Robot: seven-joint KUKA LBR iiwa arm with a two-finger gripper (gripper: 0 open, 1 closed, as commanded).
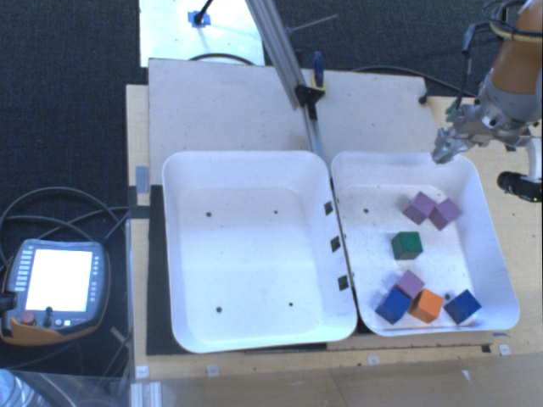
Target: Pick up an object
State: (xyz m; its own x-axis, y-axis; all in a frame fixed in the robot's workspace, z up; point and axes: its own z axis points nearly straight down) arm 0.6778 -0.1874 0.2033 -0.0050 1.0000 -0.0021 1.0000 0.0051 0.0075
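Observation:
The right bin [484, 219] holds several small blocks. Two purple blocks [419, 207] [445, 213] sit side by side near its back right. A green block [406, 244] lies in the middle. Near the front, a purple block [411, 282], a blue block [394, 305], an orange block [427, 305] and another blue block [461, 306] cluster together. My gripper [445, 147] hangs over the back right rim of this bin, above and behind the purple pair. Nothing shows between its fingers.
The left bin [182, 227] stands beside the right one. A slanted metal pole [276, 36] with a clamp crosses the board behind the bins. A teach pendant [55, 291] lies at the far left on the floor.

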